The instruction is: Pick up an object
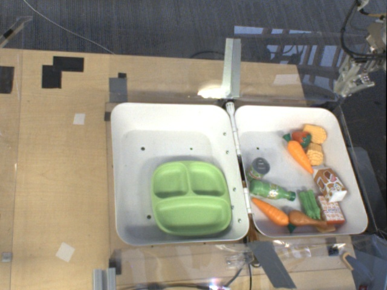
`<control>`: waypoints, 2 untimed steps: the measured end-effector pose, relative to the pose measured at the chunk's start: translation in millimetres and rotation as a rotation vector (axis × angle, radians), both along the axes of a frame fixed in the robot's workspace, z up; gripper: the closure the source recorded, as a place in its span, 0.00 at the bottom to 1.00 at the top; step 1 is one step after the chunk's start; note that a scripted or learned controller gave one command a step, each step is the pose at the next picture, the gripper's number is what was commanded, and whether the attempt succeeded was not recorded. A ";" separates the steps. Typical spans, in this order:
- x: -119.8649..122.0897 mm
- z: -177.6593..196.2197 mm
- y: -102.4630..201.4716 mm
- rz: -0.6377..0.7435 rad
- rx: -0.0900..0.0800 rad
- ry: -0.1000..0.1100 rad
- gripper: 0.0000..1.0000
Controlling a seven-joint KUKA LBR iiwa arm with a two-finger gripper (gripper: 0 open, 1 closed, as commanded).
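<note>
The right bin (266,125) holds several toy foods. An orange carrot (299,155) lies beside yellow corn pieces (315,134) near its far right. A green bottle (272,191) lies near the bin's left wall. Two more carrots (270,211) sit along the front wall, next to a green vegetable (309,203). A small milk carton (329,183) and a red box (331,213) stand at the right side. My gripper (354,79) hangs high at the upper right, beyond the right bin's far corner and apart from all objects.
A green divided plate (190,198) lies in the front of the left bin (139,132). A round grey tin (260,166) rests near the divider between the bins. A metal post (231,71) rises behind the bins. Cables (354,23) hang at the top right.
</note>
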State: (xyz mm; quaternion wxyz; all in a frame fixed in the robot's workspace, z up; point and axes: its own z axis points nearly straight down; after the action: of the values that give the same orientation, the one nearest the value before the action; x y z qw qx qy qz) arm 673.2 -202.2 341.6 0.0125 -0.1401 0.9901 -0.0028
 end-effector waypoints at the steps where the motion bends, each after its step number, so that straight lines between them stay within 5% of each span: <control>1: 2.1 14.8 1.1 0.001 -0.002 -0.013 1.00; 2: 4.1 29.8 2.1 0.001 -0.003 -0.027 1.00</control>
State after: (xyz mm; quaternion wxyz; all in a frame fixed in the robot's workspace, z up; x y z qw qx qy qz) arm 677.3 -200.2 371.4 0.0255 -0.1408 0.9897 -0.0063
